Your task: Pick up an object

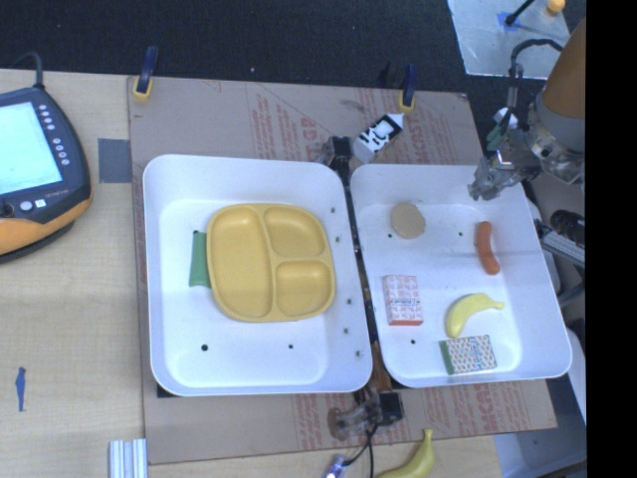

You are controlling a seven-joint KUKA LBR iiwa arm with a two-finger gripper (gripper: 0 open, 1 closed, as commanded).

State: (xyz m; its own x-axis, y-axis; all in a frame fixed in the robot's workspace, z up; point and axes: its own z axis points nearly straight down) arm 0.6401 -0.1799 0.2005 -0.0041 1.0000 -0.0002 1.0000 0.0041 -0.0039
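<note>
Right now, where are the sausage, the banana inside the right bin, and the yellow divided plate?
sausage (487,247), camera view, middle of its length.
banana (470,311), camera view, thick middle of its curve.
yellow divided plate (237,263), camera view, floor of its large left compartment.

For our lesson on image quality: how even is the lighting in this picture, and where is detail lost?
Camera view: bright, fairly even light, the white bins almost washed out; soft shadow under the yellow tray; the gripper looks small and blurry at the right bin's far edge.
</note>
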